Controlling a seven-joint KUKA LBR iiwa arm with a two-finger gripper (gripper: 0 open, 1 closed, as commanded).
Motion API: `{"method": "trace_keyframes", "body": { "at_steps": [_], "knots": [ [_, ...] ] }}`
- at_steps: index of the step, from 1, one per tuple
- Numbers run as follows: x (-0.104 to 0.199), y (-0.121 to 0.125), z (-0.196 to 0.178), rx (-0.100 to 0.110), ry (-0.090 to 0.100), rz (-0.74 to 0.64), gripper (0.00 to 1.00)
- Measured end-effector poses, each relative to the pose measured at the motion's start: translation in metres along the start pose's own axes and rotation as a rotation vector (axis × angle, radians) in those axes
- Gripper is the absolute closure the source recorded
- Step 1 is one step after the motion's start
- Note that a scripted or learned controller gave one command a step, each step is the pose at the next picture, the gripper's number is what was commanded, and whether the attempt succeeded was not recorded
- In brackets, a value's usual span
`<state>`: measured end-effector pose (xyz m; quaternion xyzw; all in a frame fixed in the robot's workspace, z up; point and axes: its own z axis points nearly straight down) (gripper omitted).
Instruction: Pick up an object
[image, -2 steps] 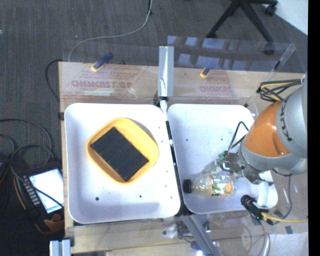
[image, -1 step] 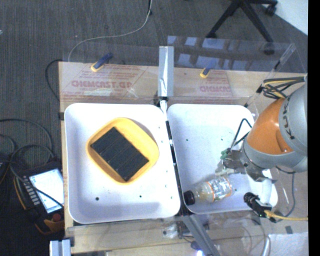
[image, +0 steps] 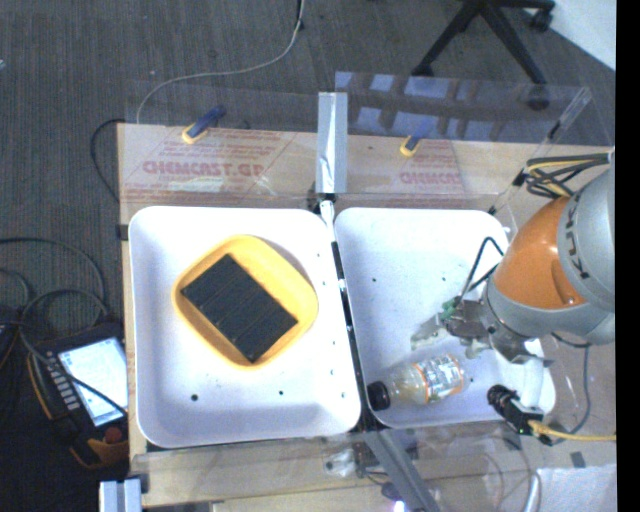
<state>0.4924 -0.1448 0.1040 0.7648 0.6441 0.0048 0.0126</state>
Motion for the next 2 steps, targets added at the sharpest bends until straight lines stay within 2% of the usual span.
{"method": "trace_keyframes", "body": {
  "at_steps": [1,2],
  "knots": [
    [-0.016,-0.001,0.012,0.011,0.011,-0.155,0.0],
    [-0.015,0.001,0.002,0.007,0.012,-0.156,1.0]
  ]
}}
